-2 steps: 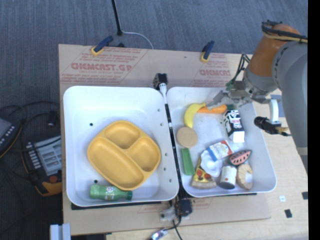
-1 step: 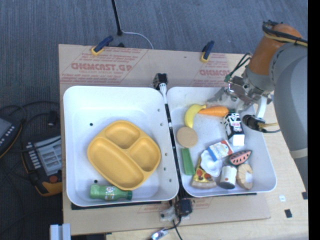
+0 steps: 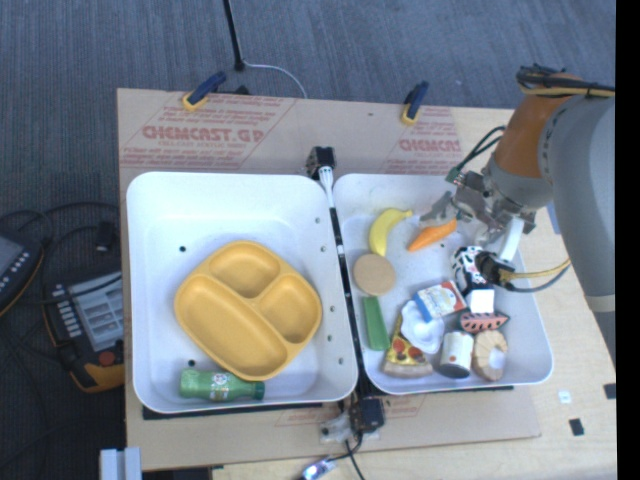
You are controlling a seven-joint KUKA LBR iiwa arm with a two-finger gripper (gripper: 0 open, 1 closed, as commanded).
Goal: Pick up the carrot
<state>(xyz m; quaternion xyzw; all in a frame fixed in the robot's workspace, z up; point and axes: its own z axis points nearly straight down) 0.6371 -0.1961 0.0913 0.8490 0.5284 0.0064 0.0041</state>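
Left white bin [image 3: 150, 218] holds a yellow divided plate [image 3: 248, 308] and green bottle [image 3: 221, 385]. Right bin [image 3: 530, 353] holds a banana [image 3: 386, 229], pizza slice [image 3: 403, 353] and other toy foods.

We look down from above at a slant on both bins [image 3: 150, 268]; arm [image 3: 590, 188] enters right.

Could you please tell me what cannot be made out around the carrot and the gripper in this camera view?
- Gripper at the carrot: too small and dark to tell contact.
- Items in the right bin near corner: too small to identify.
- Green bottle label: too small to read.
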